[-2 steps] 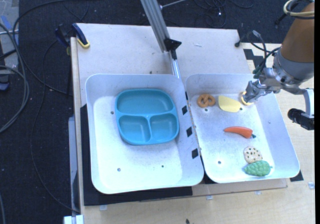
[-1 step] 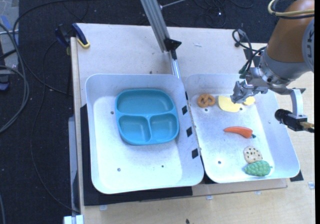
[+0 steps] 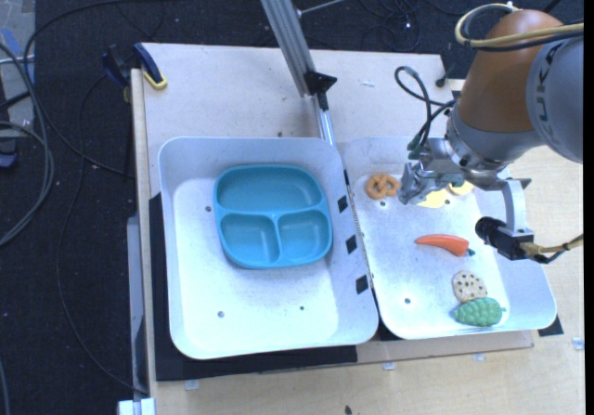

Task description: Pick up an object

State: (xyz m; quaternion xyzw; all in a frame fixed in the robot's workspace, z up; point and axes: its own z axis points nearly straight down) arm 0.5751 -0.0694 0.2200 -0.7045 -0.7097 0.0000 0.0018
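- Hovering my gripper (image 3: pixel 415 183) low in the right bin (image 3: pixel 520 306), beside the pretzel (image 3: pixel 380 186), over something yellow (image 3: pixel 436 199).
- Whether it grips anything, I cannot tell.
- Carrot (image 3: pixel 443 242), cookie (image 3: pixel 469 286) and green piece (image 3: pixel 479 312) lie nearer the front.
- Blue tray (image 3: pixel 273 215) sits in the left bin (image 3: pixel 186 311).

The arm (image 3: pixel 520 79) comes in from the upper right of the camera view, its grey casing giving way to a broad orange band just above the wrist. From there the wrist bends downward and toward the left, so the tool end points down at a slant. The gripper (image 3: pixel 414 183) sits at the lowest, leftmost end of the arm, a dark metallic cluster (too small and crowded to read how its tips stand). Black cables loop out from the wrist on its upper left, and a dark fitting with a cable juts from the wrist's lower right side.
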